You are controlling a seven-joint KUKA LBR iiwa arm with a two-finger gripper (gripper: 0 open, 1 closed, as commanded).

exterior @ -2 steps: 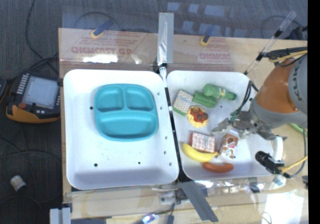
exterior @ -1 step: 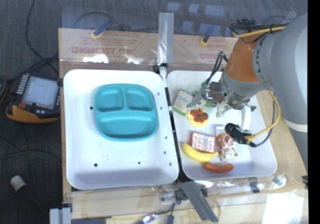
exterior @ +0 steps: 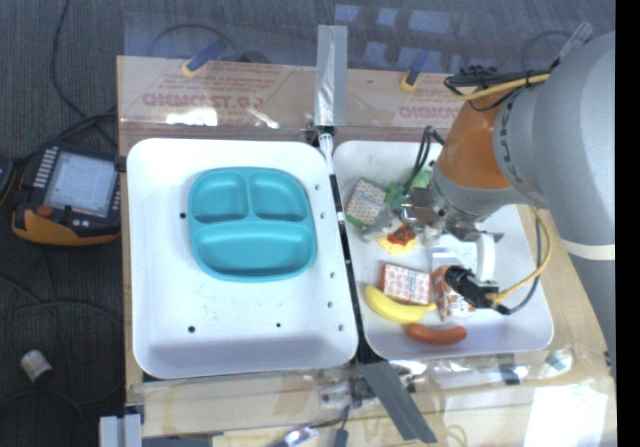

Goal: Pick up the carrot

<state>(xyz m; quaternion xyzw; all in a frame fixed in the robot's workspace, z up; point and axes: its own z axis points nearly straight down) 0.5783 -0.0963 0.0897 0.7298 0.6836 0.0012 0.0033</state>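
Heads up, the carrot (exterior: 402, 236) looks to me like that small orange-red bit with some green beside it, about mid-way down the right bin (exterior: 528, 330) and closer to its left wall than its right. The gripper (exterior: 418, 219) hangs right over it, and you honestly can't tell from this angle whether it's open or closed, so don't count it as a grab. I'd guess it's a light, stiff plastic toy, smooth and a bit slippery with a taper, so pinch it across the thick middle, not the narrow tip. By my count: one carrot, one banana (exterior: 392, 306) and one reddish sausage-looking thing (exterior: 437, 334) near the bin's front edge, one red-and-white box (exterior: 405, 282), and one packet (exterior: 365, 201) toward the back left corner. The left bin (exterior: 160, 335) carries one teal plate (exterior: 251, 223).
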